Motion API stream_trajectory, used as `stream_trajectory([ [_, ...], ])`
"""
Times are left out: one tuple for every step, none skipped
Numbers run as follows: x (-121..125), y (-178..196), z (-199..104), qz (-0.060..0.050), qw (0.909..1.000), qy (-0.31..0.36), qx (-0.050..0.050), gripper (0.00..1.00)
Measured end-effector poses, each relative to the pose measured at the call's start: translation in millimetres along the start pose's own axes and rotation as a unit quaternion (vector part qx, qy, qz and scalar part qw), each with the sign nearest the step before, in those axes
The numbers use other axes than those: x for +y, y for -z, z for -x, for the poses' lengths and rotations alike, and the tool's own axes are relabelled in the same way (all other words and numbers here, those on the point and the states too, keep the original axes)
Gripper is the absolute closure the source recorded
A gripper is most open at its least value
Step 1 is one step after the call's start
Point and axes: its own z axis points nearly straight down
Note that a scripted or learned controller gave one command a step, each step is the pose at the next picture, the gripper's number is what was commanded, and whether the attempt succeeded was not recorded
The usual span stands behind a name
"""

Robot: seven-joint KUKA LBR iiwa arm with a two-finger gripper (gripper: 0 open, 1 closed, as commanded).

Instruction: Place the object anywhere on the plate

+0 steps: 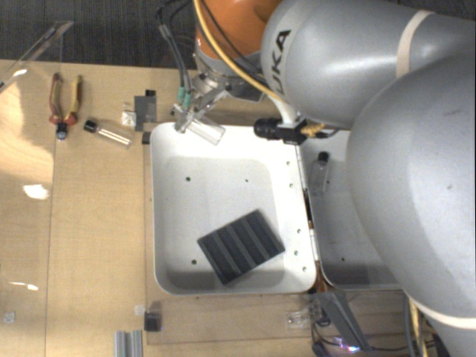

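Reaching in from the right, the grey arm [357,73] fills the upper right of the camera view, its orange band [238,2] at top centre. Gripper [195,114] sits at the far left corner of the left bin [171,222], over the rim. A clear, transparent object [204,131], oblong and tilted, lies just at the fingertips, touching or nearly so; whether it is actually pinched between them cannot be told, and the spread of the fingers cannot be made out either. Dark ribbed plate [240,245] lies flat and skewed on the bin floor toward the near side, well apart from the clear object. Right bin [327,222] mostly hidden under the arm. On the wooden bench [89,236] to the left: red-handled pliers [65,104] and a small vial-like item [105,131].
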Motion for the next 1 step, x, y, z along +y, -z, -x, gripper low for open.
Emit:
stream_trajectory([
  [1.5, 11.3, -0.4, 0.003, 1.0, 0.001, 0.0, 1.0],
])
